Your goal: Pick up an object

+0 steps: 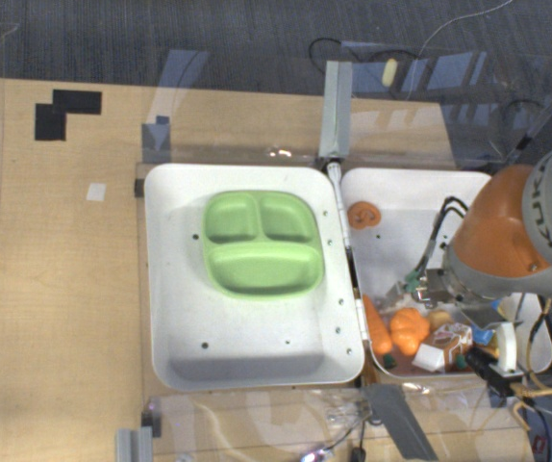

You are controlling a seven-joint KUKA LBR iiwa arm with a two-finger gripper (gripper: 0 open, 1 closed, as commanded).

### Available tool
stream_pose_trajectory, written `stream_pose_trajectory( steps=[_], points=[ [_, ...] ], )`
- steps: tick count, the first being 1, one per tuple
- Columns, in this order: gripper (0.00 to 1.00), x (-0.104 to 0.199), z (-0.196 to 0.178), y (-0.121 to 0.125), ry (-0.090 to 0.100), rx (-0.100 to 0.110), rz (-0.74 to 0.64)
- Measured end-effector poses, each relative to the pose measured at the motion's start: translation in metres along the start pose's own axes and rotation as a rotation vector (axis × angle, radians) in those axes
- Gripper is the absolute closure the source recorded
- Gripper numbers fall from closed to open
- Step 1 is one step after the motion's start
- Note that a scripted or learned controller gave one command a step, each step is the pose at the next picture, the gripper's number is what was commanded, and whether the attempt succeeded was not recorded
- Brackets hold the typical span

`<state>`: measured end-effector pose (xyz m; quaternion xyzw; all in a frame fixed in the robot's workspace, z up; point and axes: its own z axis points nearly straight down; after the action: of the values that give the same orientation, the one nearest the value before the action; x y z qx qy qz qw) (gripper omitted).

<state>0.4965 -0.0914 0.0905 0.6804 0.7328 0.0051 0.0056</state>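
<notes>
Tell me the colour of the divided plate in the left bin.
Light green divided plate, seen in the camera view.

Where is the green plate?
In the camera view, the green plate lies in the middle of the left white bin, across the divider from the right bin with the toys.

green tray (261, 243): smooth matt plastic
left bin (175, 287): smooth white plastic, faint sheen
my arm's orange band (502, 234): glossy
bench (55, 287): pale matt wood

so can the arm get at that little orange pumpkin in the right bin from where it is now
Probably yes. The small orange pumpkin lies uncovered among the toys in the right bin, and the arm hangs just above and beside it. The carrot and white block crowd it closely.
</notes>
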Motion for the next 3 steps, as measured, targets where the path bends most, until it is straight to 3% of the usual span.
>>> stream_pose_trajectory(
  steps=[1,2,3],
  points=[
    [1.0,0.001,-0.012,0.004,0.0,-0.01,-0.002],
    [0.0,0.001,-0.012,0.004,0.0,-0.009,-0.002],
    [0.0,0.027,-0.095,-0.005,0.001,0.008,-0.13]
  ],
)
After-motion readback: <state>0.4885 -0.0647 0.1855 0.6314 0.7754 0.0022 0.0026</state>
